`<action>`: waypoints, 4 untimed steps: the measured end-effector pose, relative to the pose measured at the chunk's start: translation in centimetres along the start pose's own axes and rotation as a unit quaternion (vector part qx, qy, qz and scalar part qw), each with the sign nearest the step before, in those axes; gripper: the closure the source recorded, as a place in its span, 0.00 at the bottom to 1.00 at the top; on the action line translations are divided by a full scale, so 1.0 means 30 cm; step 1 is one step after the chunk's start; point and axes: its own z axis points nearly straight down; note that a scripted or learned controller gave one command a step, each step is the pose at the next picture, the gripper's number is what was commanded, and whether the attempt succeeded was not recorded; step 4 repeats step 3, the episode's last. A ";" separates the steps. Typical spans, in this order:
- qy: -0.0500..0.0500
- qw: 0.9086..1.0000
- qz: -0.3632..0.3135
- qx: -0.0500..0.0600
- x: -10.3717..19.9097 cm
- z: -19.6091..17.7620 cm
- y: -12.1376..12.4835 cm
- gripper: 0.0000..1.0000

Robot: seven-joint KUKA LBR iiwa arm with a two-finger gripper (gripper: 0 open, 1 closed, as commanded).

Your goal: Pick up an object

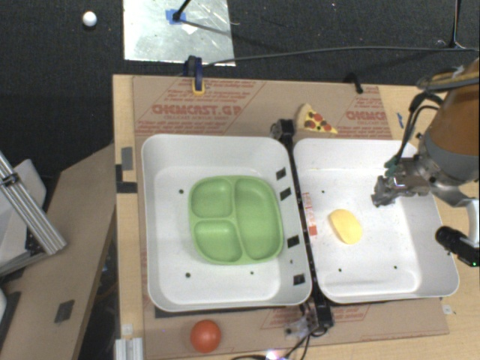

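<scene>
Yellow object [346,226] (right bin [420,276]), jaws above

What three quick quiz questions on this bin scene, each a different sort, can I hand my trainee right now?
1. True or false: the yellow object lies in the right bin.
2. What sits in the left bin? A) green divided plate B) pizza slice toy C) red ball
3. Fill in: the end effector hovers to the camera view's ____ of the yellow object.

Key: 1 true; 2 A; 3 upper right.
</scene>
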 end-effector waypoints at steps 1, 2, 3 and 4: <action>0.000 1.000 0.000 0.000 0.176 -0.016 -0.014 1.00; 0.001 1.000 -0.001 0.000 0.363 -0.027 -0.015 1.00; 0.000 1.000 0.001 0.000 0.542 0.014 0.017 1.00; 0.000 1.000 0.001 0.000 0.542 0.014 0.017 1.00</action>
